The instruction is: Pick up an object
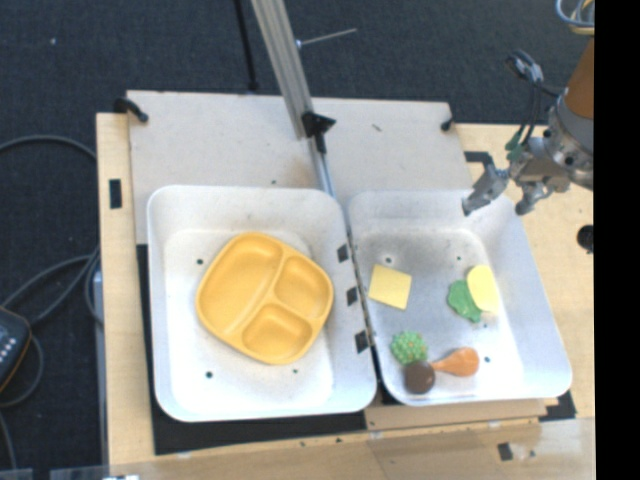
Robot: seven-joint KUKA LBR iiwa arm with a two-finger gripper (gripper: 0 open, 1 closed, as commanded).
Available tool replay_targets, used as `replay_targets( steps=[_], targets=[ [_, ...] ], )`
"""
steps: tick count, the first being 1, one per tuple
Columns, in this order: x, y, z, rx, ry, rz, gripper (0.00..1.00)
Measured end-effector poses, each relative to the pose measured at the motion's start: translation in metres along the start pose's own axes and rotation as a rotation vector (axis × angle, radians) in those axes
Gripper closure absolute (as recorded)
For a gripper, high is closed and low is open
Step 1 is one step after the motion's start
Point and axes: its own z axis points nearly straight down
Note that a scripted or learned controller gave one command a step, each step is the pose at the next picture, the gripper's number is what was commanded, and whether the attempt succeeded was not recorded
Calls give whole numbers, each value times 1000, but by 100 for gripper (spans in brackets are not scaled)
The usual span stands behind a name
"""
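Note:
In the right bin lie a yellow cheese square, a green leafy piece with a pale yellow piece against it, a small green broccoli and a drumstick with a brown end. My gripper hangs over the bin's far right corner, above and to the right of these objects. Its two fingers stand apart, open, with nothing between them.
The left bin holds a yellow sectioned plate. A slanted metal pole rises behind the bins at the middle. Bare bench board lies beyond the bins, and dark floor surrounds the bench.

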Motion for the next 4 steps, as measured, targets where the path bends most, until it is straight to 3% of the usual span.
replay_targets(
  steps=[1,4],
  targets=[
    [0,0,0,0,0,0,0],
    [1,2,147,5,0,1,0]
  ],
)
